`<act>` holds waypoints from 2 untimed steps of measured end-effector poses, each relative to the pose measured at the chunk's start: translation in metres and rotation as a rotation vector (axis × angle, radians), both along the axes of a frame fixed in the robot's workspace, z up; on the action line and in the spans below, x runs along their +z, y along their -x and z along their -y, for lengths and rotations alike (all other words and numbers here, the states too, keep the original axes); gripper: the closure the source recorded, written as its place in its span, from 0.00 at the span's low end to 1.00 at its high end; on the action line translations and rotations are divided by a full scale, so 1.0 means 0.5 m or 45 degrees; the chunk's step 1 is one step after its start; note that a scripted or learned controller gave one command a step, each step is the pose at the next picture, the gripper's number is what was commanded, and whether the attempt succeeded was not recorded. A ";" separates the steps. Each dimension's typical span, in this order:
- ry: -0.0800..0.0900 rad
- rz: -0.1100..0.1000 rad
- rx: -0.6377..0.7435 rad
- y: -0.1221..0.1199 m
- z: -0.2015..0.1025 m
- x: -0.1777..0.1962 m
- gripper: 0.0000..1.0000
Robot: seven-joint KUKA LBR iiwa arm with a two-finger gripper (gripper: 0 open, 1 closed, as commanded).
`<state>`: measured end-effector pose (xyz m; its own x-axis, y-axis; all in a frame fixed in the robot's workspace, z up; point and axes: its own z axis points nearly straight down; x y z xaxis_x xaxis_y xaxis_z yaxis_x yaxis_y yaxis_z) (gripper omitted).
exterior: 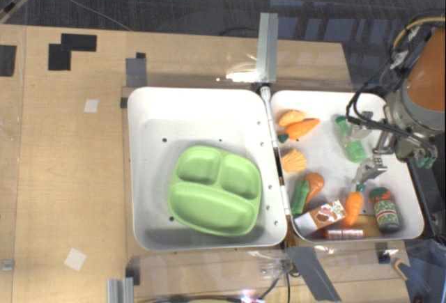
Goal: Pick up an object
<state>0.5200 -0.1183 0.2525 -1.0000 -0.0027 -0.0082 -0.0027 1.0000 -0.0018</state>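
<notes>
The wooden bench [63,176] carries two shallow white bins side by side. The left bin [150,120] is the bigger thing to see, and in it lies a green divided plate [216,190] with three compartments, placed toward the lower part of the bin.

The right bin [327,110] holds many small toy foods. The grey arm [421,96] comes in from the right, with its orange part at the edge, and the gripper [369,171] hangs above the right side of this bin (it is small and partly blurred in this view). Whether its fingers are wide or narrow I cannot tell, and I see no object between them.

Just below the gripper stands a small carrot [354,205], with its green top pointing up to the gripper. Beside it, to the right, there is a can [385,211] with a green label. A green bottle [352,141] lies near the upper right part of the bin, to the left of the gripper. At the upper left lies another carrot [301,128], touching a yellow-orange piece [289,116]. Lower is a ridged yellow piece [294,159], then a green pepper [300,197] next to an orange-red piece [315,184], and at the bottom edge a small box [329,213] and a red bottle [343,232] lying flat.
</notes>
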 end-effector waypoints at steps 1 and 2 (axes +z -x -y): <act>0.000 0.008 0.095 -0.026 -0.060 -0.316 0.00; -0.001 0.010 0.024 -0.219 -0.036 -0.326 0.00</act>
<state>0.6294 -0.1001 0.0896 -0.9996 -0.0220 -0.0158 -0.0219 0.9998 -0.0011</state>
